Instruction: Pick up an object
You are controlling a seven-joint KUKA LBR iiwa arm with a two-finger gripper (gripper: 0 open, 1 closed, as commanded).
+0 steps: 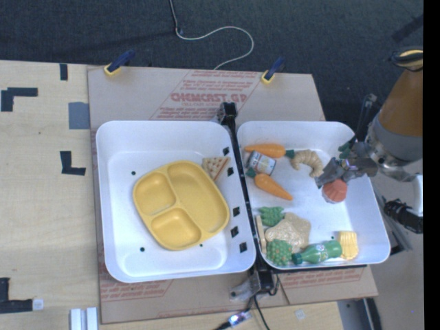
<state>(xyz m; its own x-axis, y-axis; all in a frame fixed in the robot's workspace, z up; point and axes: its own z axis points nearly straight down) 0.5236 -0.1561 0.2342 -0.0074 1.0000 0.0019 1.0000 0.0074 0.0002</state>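
Observation:
My gripper (335,176) hangs over the right side of the right bin (364,212), at the end of the grey and orange arm. A small red round object (336,192) sits directly under the gripper's tip and touches it in this view. Whether it is gripped or lying on the bin floor cannot be told. To the left in the same bin lie two orange carrots (265,150) (273,186), a small can (261,163) and a beige knobby piece (307,159).
The right bin's front holds a green leafy toy (271,216), a beige slab (289,231), a green bottle (317,253) and a yellow corn piece (348,245). In the left bin (120,184) rest a yellow divided plate (181,203) and a cracker (216,165).

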